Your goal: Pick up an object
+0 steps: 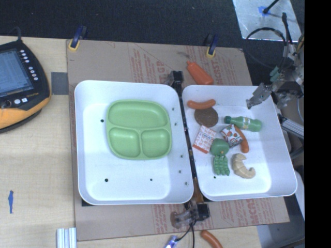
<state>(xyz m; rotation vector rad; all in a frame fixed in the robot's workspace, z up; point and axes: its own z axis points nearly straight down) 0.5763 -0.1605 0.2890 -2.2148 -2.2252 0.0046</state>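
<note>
Camera view: hand hangs just above-right of green bottle

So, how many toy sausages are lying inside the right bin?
1: the sausage lies at the top left of the right bin, just above the brown patty. Other orange pieces lie outside, on the cardboard. None seems hidden.

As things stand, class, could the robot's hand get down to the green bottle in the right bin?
Probably yes. The hand hangs at the right bin's upper right edge, close to the green bottle. The bottle lies flat with nothing over it; only the small carton sits close beside it.
</note>
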